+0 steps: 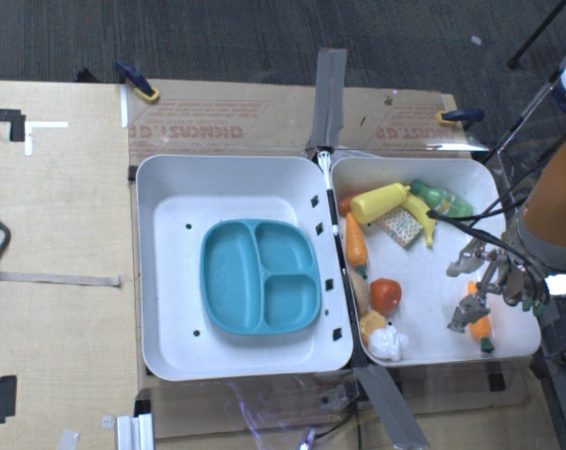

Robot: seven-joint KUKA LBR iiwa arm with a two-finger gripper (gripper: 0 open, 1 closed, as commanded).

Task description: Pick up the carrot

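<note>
Claw is spread open right over a small carrot by the right bin's front-right corner. Bare floor just left of it.

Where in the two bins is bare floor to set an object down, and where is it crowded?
Left bin: a bare white ring surrounds the teal tray, widest along its left wall. Right bin: a bare patch between the tomato and the gripper. Crowded: its back corner around the yellow bottle and its left wall by the carrot.
</note>
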